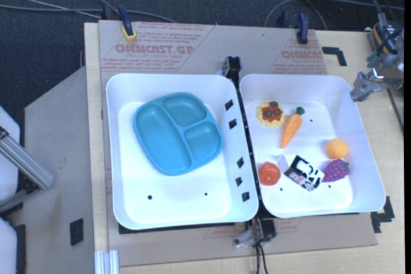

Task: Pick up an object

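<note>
Camera view shows the candidates for picking all lying in the right bin (359, 138). A carrot (291, 128) lies tilted near the middle, its green top toward the back. Just behind it to the left sits a small yellow and red toy (270, 113). An orange (336, 149) rests toward the right wall, with purple grapes (335, 170) just in front of it. A tomato (269, 173) sits near the divider, and a black and white packet (303, 172) lies between the tomato and the grapes, close to both. None of these is lifted; each rests on the bin floor.

The left bin (128, 202) holds a blue plate (178, 132) with three compartments, lying flat and slightly turned.

The gripper (367, 85) hangs at the far right, over the back right corner of the right bin, near its rim and well apart from every object. Nothing is seen between its fingers. Whether they are spread or closed cannot be told at this size and angle.

By this evidence the task looks barely begun: no object chosen, no descent made, no grasp. What remains is the whole of it: move over one item, come down, close, and lift. The orange and carrot are nearest the gripper.
</note>
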{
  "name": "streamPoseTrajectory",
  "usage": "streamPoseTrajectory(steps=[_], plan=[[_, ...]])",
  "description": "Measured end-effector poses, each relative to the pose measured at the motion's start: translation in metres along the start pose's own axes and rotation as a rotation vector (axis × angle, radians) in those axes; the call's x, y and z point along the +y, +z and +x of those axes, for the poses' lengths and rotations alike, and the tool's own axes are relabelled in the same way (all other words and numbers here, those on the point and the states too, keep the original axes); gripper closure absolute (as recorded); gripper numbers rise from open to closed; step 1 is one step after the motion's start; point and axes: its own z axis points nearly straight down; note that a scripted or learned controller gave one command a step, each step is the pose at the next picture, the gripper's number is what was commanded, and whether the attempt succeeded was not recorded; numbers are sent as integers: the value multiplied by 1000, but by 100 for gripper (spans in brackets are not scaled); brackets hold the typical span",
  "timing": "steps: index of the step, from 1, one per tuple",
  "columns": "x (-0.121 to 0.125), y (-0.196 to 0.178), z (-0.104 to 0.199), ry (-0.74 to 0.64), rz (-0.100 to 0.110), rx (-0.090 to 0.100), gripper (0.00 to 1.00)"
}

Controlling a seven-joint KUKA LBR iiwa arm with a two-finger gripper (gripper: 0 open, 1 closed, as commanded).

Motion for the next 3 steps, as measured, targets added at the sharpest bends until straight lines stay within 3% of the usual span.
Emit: streamPoseTrajectory(steps=[2,3], plan=[[4,9,115,-5,12,6,100],[17,7,169,-5,7,4,100]])
